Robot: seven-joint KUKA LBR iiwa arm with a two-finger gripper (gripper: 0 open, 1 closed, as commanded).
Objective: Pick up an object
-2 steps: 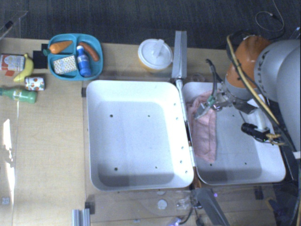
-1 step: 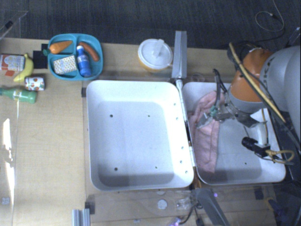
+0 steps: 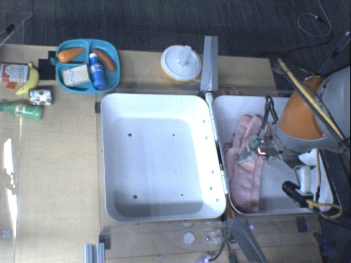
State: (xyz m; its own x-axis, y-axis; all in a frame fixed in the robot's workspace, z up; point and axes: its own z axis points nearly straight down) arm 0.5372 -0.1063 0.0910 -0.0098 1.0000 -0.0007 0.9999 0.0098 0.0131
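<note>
Reaching in from the right, the grey arm (image 3: 329, 114) with its orange band hangs low over the right bin (image 3: 285, 201), while the left bin (image 3: 159, 158) sits alongside. A pink cloth (image 3: 245, 174) lies crumpled along the right bin's left side, and the gripper (image 3: 259, 150) sits at the cloth's right edge; whether it is spread or pressed together cannot be told.

Even, fairly bright overhead light falls on the scene. The left bin (image 3: 156, 158) glares near-white, with a soft shadow along its front wall. Pale reflected streaks mark the worktop (image 3: 49, 174) far left of the fingers. The carpet behind stays dim. The whole frame is slightly soft and grainy, and fine detail around the wrist smears.
</note>
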